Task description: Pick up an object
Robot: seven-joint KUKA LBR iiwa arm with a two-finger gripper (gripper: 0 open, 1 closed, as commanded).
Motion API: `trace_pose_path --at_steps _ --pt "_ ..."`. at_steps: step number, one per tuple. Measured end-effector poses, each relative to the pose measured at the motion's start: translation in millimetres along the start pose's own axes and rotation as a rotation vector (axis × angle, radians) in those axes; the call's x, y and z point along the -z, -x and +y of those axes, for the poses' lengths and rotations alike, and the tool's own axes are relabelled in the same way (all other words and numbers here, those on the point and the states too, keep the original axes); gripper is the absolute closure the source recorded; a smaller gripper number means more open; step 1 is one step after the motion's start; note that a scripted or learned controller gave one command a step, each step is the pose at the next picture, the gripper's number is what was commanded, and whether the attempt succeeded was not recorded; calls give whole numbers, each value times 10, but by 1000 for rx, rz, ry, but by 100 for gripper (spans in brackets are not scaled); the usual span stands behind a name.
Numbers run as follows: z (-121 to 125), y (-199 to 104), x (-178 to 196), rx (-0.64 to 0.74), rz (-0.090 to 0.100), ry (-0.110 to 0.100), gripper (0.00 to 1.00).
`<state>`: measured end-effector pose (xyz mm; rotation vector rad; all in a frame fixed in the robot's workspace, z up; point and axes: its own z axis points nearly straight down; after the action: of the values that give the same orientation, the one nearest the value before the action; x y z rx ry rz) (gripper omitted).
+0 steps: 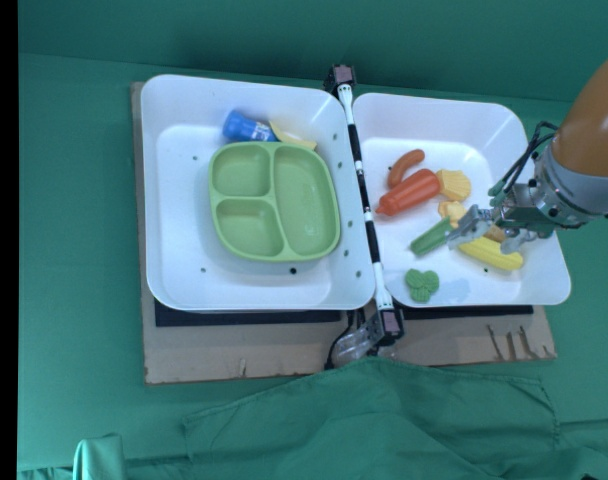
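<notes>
2 white bins [184, 118], 1 green plate [274, 200], 1 gripper [476, 224], 1 carrot [409, 192]

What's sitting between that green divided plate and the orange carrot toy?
In the camera view, the bins' two adjoining white walls run between the green plate and the carrot, topped by a black-and-white jointed strip. No toys lie there.

I see one white bin [484, 118] under the gripper [477, 225], its twin [174, 168] left of it, cardboard [234, 363] beneath both, green cloth [74, 268] around
</notes>
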<state>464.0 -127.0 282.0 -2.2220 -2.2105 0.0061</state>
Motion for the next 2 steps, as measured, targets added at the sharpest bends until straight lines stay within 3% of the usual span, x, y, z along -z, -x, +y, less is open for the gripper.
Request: trace_pose_path --at_steps 1,2 --pt "79 -335 -877 3 -1 1 0" --pt "947 -300 -653 5 -6 19 0"
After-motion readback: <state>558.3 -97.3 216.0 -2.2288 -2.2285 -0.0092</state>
